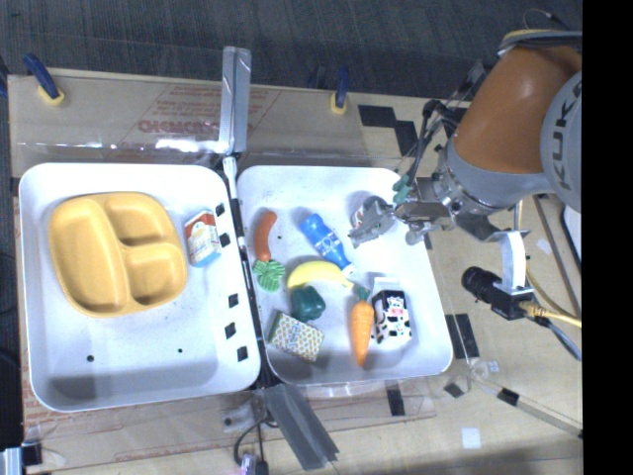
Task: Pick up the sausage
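Note:
The sausage (263, 234) is a reddish-brown link lying upright along the left wall of the right bin (420, 265). My gripper (367, 219) hovers over the upper right part of that bin, about a hand's width to the right of the sausage and apart from it. Its grey fingers point left toward the blue bottle (325, 239). Nothing shows between them.
The right bin also holds a banana (315, 274), a green pepper (307, 304), a carrot (361, 331), a cow-print carton (392, 319), a patterned packet (296, 335) and a green leafy piece (268, 274). The left bin (148, 364) holds a yellow divided tray (117, 251) and a small can (202, 237).

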